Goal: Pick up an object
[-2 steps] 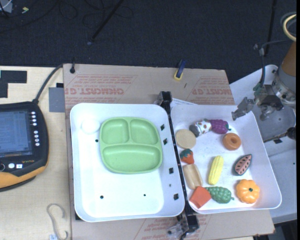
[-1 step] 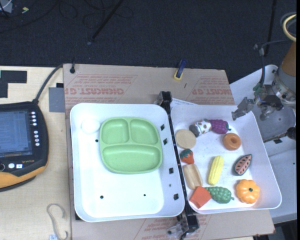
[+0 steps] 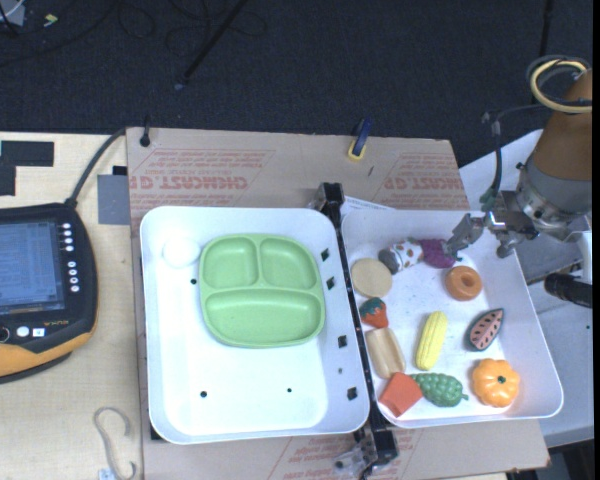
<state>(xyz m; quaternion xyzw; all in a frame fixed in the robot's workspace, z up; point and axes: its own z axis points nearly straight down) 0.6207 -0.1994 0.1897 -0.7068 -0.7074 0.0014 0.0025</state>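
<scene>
My arm comes in from the right side, and my orange band sits high up near the corner, well above the donut (image 3: 465, 283). My wrist bends down toward the right bin (image 3: 540, 368), the one full of toy food. My gripper (image 3: 477, 226) hangs just above the donut, at the top edge of that bin. I cannot tell if it is wide or closed, because it looks small and dark from here. I see nothing held in it. Just left of the donut, a purple toy (image 3: 438, 254) lies close under my gripper, and a small spotted toy (image 3: 404, 255) sits beside it. Below the donut lies a corn cob (image 3: 431, 340). A watermelon slice (image 3: 485, 329) lies below the donut and a bit to the right. The pumpkin (image 3: 495, 382) sits farther down than that. Far left of the donut, in the left bin (image 3: 170, 368), rests a green plate (image 3: 261, 291) with three parts.
</scene>
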